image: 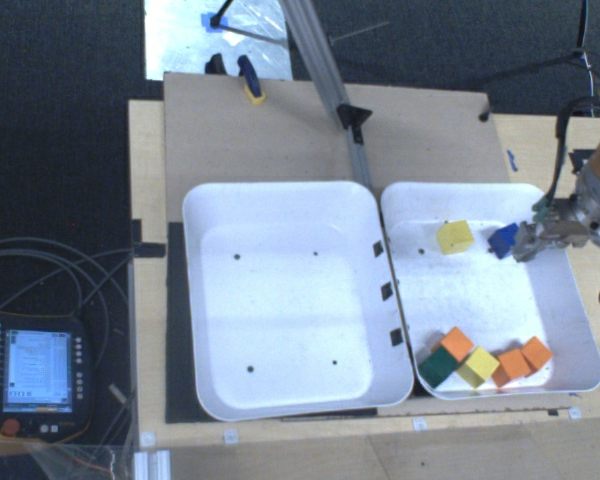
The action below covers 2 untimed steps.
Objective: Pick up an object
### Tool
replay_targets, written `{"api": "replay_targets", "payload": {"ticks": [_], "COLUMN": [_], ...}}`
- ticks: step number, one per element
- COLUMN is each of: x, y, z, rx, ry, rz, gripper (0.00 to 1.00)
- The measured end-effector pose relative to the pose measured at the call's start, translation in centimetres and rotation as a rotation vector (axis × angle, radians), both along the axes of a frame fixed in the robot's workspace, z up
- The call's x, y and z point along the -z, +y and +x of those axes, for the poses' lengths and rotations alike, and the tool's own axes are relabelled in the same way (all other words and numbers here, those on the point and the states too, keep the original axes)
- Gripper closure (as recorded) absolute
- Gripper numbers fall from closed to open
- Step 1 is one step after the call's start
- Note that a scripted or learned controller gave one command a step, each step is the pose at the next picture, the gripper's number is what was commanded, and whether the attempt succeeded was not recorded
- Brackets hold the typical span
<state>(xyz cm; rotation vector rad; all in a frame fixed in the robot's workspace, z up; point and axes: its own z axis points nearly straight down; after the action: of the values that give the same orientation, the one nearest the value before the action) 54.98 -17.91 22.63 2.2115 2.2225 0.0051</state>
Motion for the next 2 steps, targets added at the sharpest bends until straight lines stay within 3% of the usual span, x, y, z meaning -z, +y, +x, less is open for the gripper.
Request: {"api": "replay_targets", "payload": {"ticks": [1, 2], "x": [0.6, -0.2], "y": [0.0, 4.2], "z": [0.1, 1.2], "rx": [0.0, -0.005], "ry": [0.004, 0.003], "rz": [0.0, 0.003], "gripper": [1.0, 1.0]}}
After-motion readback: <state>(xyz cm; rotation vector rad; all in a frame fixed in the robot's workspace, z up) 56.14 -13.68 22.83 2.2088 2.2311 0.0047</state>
